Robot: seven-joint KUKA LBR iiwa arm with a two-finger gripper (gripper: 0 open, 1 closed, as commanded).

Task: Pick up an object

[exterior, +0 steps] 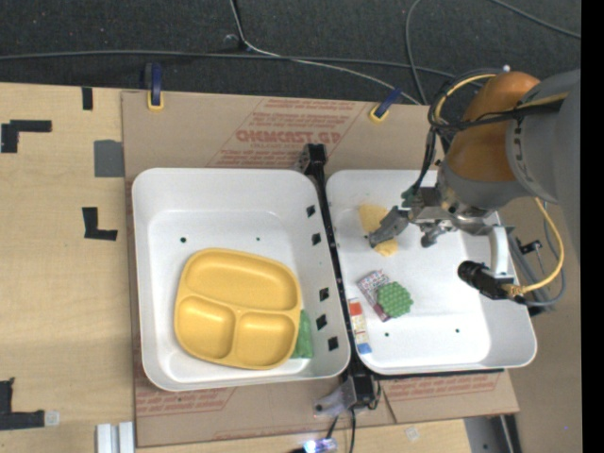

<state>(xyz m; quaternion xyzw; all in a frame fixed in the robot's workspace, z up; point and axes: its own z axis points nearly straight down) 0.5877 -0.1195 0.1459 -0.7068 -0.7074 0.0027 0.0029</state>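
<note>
Yellow foam-like piece, the object nearest the gripper, lay in the upper left part of the right white bin, close to the divider between the bins. The gripper hung over that bin with its two dark fingers spread apart, one finger just touching or overlapping the yellow piece's right edge; nothing sat between the fingers. Lower in the same bin lay a green bumpy ball, a small patterned packet touching it, and a thin red and white item along the left wall. The left white bin held a yellow divided tray with a green object tucked against its right edge. Both bins rested on a cardboard sheet on the worktop.
</note>
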